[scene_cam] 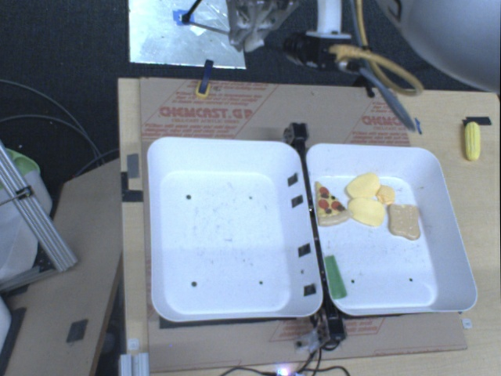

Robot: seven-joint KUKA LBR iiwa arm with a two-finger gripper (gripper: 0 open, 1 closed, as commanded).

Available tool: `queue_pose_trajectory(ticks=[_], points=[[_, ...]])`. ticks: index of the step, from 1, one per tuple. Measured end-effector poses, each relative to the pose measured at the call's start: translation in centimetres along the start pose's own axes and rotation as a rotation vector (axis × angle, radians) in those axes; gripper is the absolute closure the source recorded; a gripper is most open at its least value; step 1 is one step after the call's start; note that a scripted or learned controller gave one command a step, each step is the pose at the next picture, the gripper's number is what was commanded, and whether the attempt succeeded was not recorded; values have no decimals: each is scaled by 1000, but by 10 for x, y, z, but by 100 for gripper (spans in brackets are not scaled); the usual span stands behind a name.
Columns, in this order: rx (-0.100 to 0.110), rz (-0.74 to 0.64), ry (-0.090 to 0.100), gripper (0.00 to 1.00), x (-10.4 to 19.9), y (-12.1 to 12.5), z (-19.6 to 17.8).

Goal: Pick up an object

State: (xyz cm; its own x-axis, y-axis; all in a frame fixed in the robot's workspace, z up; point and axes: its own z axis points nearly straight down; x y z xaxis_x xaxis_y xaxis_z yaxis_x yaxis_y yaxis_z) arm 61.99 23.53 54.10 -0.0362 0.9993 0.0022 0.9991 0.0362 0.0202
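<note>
Toys cluster in the right bin (438, 210), toward its far left corner: a pizza slice (329, 204), two yellow heart-like pieces (365, 200) touching each other, and a tan toast shape (405, 221) just beside them. A green stick (335, 276) lies apart, along the bin's left wall, long axis running near to far. All look like smooth moulded plastic. The pincer (249, 23) hangs well beyond the bins, above a silver sheet (168, 18) past the worktop's far edge; whether it is apart or together I cannot tell. The toys lie nearward and right of it.
</note>
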Motion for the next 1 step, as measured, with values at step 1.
queue_pose_trajectory(ticks=[1], points=[[28,44,-7,100,-79,31,107]])
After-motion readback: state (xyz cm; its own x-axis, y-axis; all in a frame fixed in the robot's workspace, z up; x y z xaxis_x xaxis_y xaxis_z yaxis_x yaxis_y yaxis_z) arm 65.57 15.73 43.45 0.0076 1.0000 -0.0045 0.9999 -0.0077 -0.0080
